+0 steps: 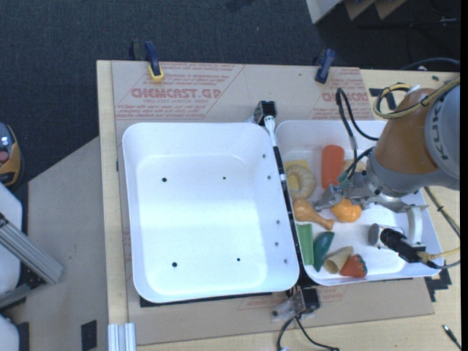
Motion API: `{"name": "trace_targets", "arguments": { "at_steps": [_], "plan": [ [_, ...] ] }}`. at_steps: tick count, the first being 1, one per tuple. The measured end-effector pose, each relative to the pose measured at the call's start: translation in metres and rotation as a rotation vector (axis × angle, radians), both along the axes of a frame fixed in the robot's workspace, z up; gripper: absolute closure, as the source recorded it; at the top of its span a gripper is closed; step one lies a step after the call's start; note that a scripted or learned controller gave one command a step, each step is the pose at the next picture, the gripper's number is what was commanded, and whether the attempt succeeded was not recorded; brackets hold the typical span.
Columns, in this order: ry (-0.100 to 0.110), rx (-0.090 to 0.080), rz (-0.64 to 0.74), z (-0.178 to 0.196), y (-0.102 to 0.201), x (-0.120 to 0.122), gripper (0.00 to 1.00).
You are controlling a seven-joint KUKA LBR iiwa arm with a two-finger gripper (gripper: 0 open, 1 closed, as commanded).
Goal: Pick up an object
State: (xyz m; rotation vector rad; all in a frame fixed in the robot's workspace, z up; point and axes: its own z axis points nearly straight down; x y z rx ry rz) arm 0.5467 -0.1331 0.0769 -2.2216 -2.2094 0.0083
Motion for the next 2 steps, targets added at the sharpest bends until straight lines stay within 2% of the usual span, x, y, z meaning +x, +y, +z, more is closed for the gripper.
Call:
{"name": "trace_targets", "arguments": {
  "at_steps": [1, 2],
  "plan": [
    [-0.012, -0.003, 0.003, 0.018, 0.001, 0.004, 1.0],
    [-0.018, -0.002, 0.012, 0.113, 0.061, 0.021, 1.0]
  ]
}}
